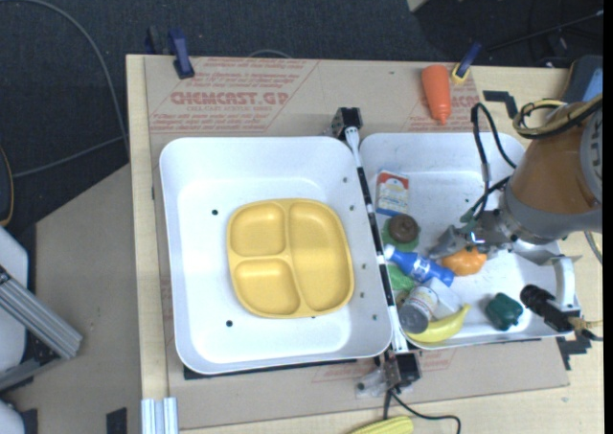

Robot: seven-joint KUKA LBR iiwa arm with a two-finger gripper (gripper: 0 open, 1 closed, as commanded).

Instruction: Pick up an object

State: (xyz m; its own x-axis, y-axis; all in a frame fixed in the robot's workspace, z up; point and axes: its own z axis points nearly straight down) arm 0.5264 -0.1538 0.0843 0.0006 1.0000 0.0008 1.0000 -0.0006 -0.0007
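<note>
Bench (239,97) is brown board with red print. On it sit two white bins side by side. Left bin (192,193) holds a yellow divided plate (287,258), three compartments, sitting near the centre.

Right bin (431,154) holds the clutter. Arm (556,178) comes in from the right, orange band above the wrist, gripper (462,242) down in the middle of the bin. Can't tell whether it is released or clenched.

An orange object (466,262) lies touching the gripper tip, partly hidden; its long axis can't be read.

Blue tube (418,267) lies just left of that, long axis left to right, slightly tilted. Banana (439,328) lies along the near wall, tips curling upward. Small carton (392,194) sits toward the far left. Green block (504,309) near right, round brown lid (402,228), silver can (418,307).

Orange carrot (437,92) rests on the bench beyond the right bin, long axis roughly front to back.
</note>
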